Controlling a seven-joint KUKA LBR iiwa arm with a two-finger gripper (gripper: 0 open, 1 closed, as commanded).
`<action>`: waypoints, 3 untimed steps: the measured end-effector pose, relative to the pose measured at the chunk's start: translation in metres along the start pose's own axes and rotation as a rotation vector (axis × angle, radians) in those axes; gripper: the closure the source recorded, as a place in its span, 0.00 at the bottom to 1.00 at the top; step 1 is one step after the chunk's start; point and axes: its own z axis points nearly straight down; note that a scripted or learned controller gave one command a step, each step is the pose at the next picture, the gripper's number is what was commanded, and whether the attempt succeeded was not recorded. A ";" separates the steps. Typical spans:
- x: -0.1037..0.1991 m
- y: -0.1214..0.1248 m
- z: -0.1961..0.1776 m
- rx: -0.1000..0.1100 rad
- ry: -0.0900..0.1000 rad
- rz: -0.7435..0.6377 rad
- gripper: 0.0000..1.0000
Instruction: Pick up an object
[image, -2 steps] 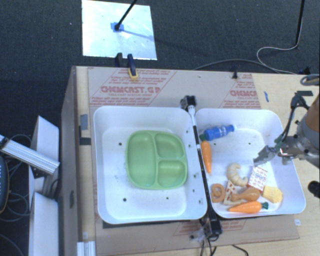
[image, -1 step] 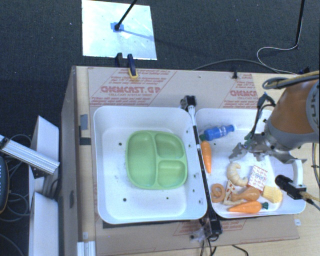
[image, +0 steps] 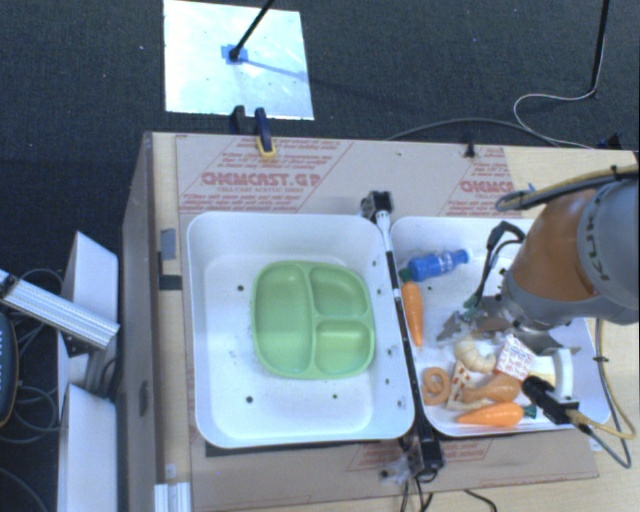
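grey two-finger gripper (image: 462, 322) low in right white bin (image: 590, 400) | fingers' gap & grip: can't tell | tip: centre over cream toy (image: 470, 353), avoid orange carrot (image: 412, 312)

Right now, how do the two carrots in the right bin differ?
The upper carrot lies lengthwise against the divider at the right bin's left edge, pointing up and down the view; the lower carrot lies crosswise near the front edge. The upper carrot sits apart from the other items; the lower carrot is packed against the pile of food toys. The lower carrot looks thicker. Both are orange and tapered.
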 end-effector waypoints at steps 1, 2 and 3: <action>-0.040 0.049 -0.001 -0.002 -0.001 -0.001 0.00; 0.012 -0.019 0.000 0.001 0.001 0.000 0.00; 0.011 0.067 -0.001 -0.002 0.000 -0.003 0.00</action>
